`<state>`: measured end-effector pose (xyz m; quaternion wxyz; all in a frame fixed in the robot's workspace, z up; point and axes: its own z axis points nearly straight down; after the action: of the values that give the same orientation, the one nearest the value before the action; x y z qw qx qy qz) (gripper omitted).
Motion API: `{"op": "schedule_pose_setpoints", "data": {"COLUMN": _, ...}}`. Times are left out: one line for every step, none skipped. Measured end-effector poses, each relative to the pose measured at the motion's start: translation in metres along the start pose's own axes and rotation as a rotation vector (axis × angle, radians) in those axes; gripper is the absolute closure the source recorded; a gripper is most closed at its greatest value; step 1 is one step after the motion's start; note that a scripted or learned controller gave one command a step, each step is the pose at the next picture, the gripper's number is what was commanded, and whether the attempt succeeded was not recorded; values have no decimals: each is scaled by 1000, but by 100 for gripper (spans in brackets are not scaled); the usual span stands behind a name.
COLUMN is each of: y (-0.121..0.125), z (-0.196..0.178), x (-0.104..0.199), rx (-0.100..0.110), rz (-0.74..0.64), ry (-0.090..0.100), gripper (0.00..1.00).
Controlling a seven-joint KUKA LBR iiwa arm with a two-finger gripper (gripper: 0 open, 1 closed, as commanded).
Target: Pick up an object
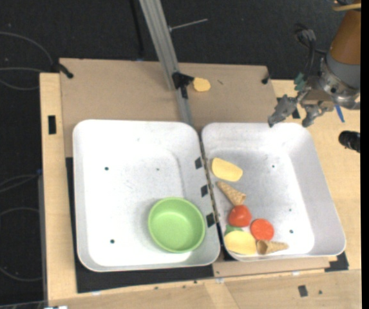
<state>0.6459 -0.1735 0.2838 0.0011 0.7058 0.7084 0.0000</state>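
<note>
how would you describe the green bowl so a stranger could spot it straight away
Look at the left white bin, the one farther from the arm. The green bowl sits upright near its front right corner, close to the divide between the bins. It is round, hollow and light green, unlike the small yellow, red and orange toy foods in the right bin.
</note>
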Motion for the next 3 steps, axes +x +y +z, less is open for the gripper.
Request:
{"op": "schedule_pose_setpoints", "data": {"y": 0, "z": 0, "x": 0, "rx": 1, "rz": 0, "ry": -1, "gripper": 0}}
{"op": "schedule_pose_setpoints", "data": {"y": -4, "z": 43, "x": -6, "rx": 4, "rz": 5, "ry": -2, "gripper": 0}}
{"op": "schedule_pose_setpoints", "data": {"y": 3, "z": 99, "x": -14, "rx": 6, "rz": 6, "ry": -2, "gripper": 0}}
